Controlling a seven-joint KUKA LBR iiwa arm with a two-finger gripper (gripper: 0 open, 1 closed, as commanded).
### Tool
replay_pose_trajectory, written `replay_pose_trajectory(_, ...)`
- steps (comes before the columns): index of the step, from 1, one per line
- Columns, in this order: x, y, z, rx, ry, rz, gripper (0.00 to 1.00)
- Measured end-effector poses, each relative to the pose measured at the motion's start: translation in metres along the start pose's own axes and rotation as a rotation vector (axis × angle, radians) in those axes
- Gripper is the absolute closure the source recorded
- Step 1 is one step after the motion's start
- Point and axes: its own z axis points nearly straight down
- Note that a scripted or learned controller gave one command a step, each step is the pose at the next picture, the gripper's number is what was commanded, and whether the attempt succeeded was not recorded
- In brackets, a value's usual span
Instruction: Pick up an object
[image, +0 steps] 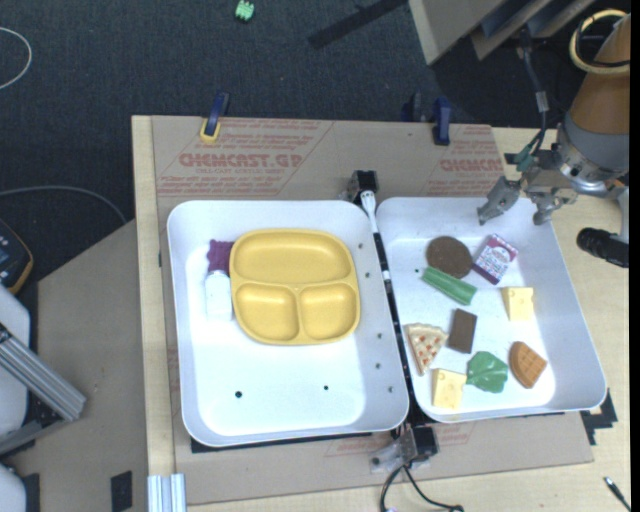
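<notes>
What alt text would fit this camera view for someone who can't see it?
The gripper hangs open over the far edge of the right bin, holding nothing, above scattered toy food including a pizza slice and a green pepper. The left bin holds a yellow divided tray.

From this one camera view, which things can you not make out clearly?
- Purple item and white item: partly hidden behind the yellow divided plate, camera view.
- Pink packet: print too small to read.
- Arm: cut off by the right edge.
- Gripper: too small to judge its grip.
</notes>
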Motion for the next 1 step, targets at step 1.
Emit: replay_pose_trajectory(1,0.0003,0.003,-0.01,-0.016,-0.003,-0.003,0.0)
